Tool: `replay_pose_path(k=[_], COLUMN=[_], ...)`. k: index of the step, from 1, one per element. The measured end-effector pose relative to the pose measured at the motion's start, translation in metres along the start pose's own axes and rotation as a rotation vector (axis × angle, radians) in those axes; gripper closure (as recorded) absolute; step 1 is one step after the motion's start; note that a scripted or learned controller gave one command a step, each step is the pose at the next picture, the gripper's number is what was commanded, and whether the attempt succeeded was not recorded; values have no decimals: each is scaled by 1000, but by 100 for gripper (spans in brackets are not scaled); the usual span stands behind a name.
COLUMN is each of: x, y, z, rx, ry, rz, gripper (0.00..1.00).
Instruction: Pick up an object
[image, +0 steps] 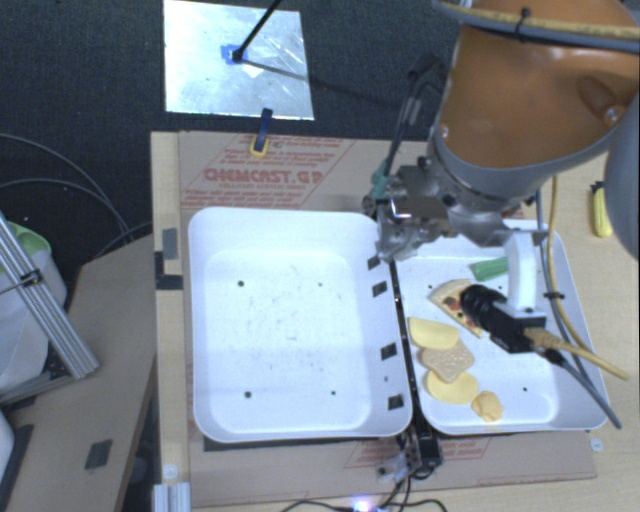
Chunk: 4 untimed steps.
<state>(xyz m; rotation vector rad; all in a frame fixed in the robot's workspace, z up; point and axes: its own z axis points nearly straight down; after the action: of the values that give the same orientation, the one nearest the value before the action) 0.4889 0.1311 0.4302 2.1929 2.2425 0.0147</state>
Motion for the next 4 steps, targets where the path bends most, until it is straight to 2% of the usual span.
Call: replay_pose_path(k=[1, 2, 3, 4], x=[0, 57, 1, 60], y=[1, -1, -1, -1], z=[-11, -31, -36, -39], rx=[-2, 6, 6, 8], ry=[0, 0, -3, 0], rz=[-6, 14, 26, 14], gripper=[100, 100, 100, 100])
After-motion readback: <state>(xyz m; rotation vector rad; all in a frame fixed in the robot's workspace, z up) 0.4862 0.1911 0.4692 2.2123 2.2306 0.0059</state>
